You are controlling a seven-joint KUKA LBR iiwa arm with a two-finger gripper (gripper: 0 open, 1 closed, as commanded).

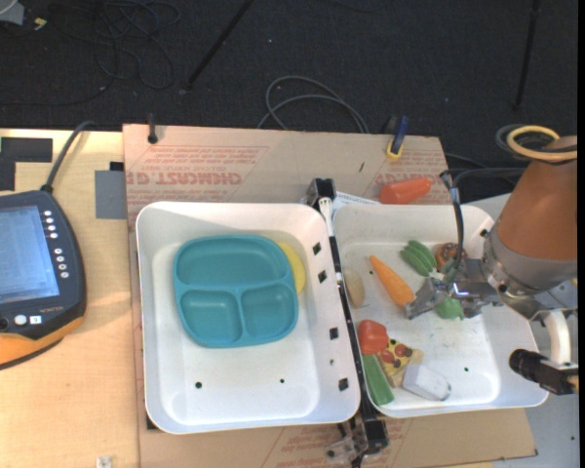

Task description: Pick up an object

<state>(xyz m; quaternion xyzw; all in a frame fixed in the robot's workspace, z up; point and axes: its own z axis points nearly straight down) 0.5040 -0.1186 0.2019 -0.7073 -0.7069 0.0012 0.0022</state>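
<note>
Pincer: the pincer (439,298) sits low in the right bin (487,383), at the end of the grey arm (541,232) that comes in from the right under its orange band; its metal fingers spread toward the lower left, but whether they are open or closed cannot be told from here (the tips blur into the toys around them).
Carrot: an orange toy carrot (393,280) lies just to the left of the pincer, its long axis running from upper left to lower right, the thinner end at the upper left and the lower end close to the fingers; nothing shows it held.
Green pieces: one green vegetable (419,256) lies just above and left of the pincer, slanted the same way as the carrot; a smaller green lump (449,309) sits right at the pincer, touching or nearly so.
Lower toys: well below and left of the pincer lie a red tomato (371,335), a long green pod (377,378) pointing up and down along the bin wall, a pizza slice (398,355) and a pale grey block (428,385).
Left bin: far to the left of the pincer, the left bin (175,398) holds a teal divided plate (237,291) with a yellow edge (296,266) showing behind it.
Outside the bins: an orange-red pepper (406,190) lies on the cardboard (273,164) above the pincer, on the bench.
</note>
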